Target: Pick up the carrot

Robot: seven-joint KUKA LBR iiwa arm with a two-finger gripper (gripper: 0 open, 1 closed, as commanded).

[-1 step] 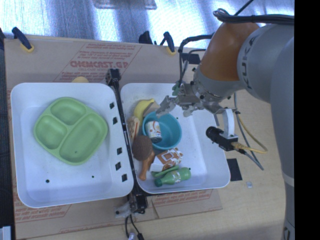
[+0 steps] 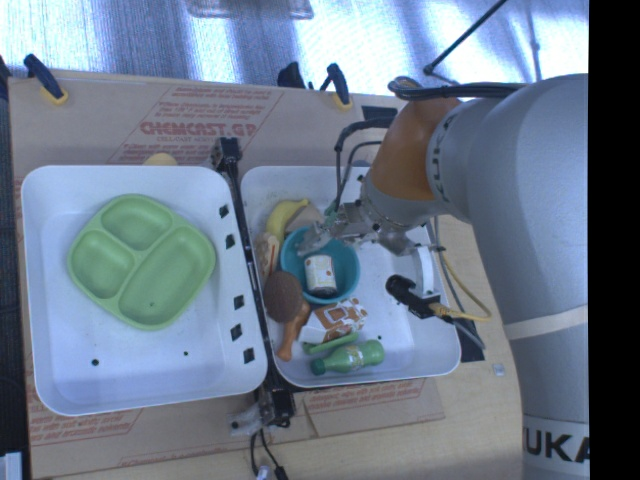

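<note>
I am after the carrot point(image 2: 293, 330), which lies in the right bin point(image 2: 440, 353) close to the divider between the two bins, below the brown ball-like thing point(image 2: 283, 293) and left of the green bottle point(image 2: 350, 357). It is slim and orange, and its upper end is tucked under or against that brown thing, so only the lower stretch shows clearly.

My hand point(image 2: 335, 223) hangs over the upper part of the same bin, just above the rim of the blue bowl point(image 2: 297, 265) and beside the banana point(image 2: 287, 214). My wrist covers the fingers, so I cannot tell whether they are apart or together. Nothing shows that I hold anything.

To do this step well, I judge that I must shift toward the near side of the bin and toward the divider, clearing the bowl and the small carton point(image 2: 320, 273) in it, then come down on the carrot's free lower half. The fingers should close across its narrow width, not along its length, and one finger needs room between the carrot and the bin wall, which looks tight.

The carrot's long axis runs nearly up and down in the picture, leaning slightly, the lower end nearer the divider. Which end is the tip I cannot say.
</note>
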